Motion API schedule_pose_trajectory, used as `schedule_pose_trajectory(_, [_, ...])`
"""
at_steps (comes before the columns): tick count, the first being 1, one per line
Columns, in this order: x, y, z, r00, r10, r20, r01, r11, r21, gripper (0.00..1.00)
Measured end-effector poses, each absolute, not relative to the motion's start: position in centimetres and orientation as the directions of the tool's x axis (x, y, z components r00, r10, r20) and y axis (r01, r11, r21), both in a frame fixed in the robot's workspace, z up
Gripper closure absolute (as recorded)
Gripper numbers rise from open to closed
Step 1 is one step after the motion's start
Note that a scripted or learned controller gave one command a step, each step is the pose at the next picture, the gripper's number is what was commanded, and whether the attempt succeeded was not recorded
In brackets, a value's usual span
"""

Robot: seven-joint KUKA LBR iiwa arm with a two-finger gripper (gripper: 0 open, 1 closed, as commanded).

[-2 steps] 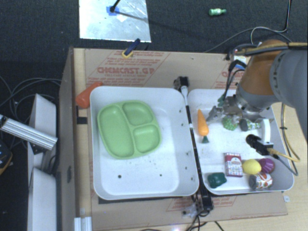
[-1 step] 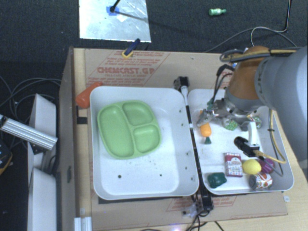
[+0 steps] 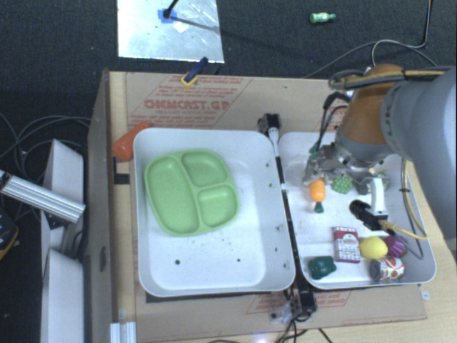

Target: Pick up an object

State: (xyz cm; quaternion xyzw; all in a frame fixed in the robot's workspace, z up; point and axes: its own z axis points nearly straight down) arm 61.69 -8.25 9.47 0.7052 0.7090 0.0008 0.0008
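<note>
From my seat, the green divided plate point(image 3: 191, 191) lies in the left bin point(image 3: 164, 266). Right of that plate, in the right bin point(image 3: 421, 274), the gripper point(image 3: 330, 168) hangs just above a toy carrot point(image 3: 317, 191) — its finger state I cannot tell. Farther right — a red box point(image 3: 346, 244), a lemon point(image 3: 373, 247).

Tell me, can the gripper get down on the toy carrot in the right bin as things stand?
Probably yes. The gripper hangs just above and beside the carrot, which lies on bare bin floor. The green ball sits close on one side, so a finger might nudge it.
</note>
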Motion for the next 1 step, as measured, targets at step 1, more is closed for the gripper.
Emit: schedule_pose_trajectory(1, [60.33, -2.22, 18.58, -0.005, 1.000, 0.001, 1.000, 0.005, 0.005, 1.00])
